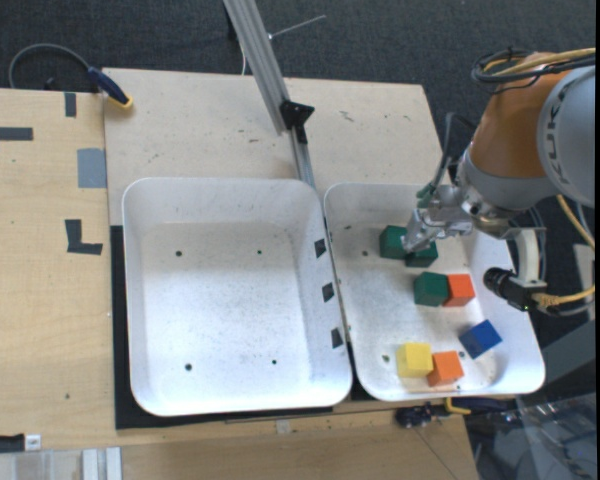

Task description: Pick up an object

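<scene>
- The grey arm (pixel 540 138) with its orange band reaches in over the right bin (pixel 360 268), one of two white bins on the counter (pixel 200 128).
- Its pincer (pixel 417 243) sits low over a dark green block (pixel 398 242) near the bin's upper middle; whether it is parted or closed on the block I cannot tell.
- Just below lie a second green block (pixel 431 289) touching an orange block (pixel 461 288).
- Nearer the bin's bottom edge: a blue block (pixel 480 337), a yellow block (pixel 414 359), another orange one (pixel 445 368).

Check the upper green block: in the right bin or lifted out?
In the bin. The green block sits on the right bin's floor, with the gripper right over it.
</scene>
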Controlling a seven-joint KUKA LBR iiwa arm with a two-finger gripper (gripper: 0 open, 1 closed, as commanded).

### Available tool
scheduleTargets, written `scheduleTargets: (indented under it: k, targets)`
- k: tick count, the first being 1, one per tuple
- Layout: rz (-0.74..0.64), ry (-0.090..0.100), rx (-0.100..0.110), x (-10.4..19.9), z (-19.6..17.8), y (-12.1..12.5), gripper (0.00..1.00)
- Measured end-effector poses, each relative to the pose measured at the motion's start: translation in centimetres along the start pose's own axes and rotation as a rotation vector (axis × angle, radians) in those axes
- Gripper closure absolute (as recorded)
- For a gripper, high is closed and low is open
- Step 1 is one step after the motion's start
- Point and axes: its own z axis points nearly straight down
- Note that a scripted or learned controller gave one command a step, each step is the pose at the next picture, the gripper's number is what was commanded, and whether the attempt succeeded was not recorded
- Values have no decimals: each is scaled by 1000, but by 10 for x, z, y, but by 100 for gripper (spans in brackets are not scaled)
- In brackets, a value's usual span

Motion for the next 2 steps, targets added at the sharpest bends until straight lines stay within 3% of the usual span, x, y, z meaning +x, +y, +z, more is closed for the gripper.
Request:
scheduleTargets:
  k: [2]
  targets:
    - [0, -1, 1, 98, -9, -24, 100]
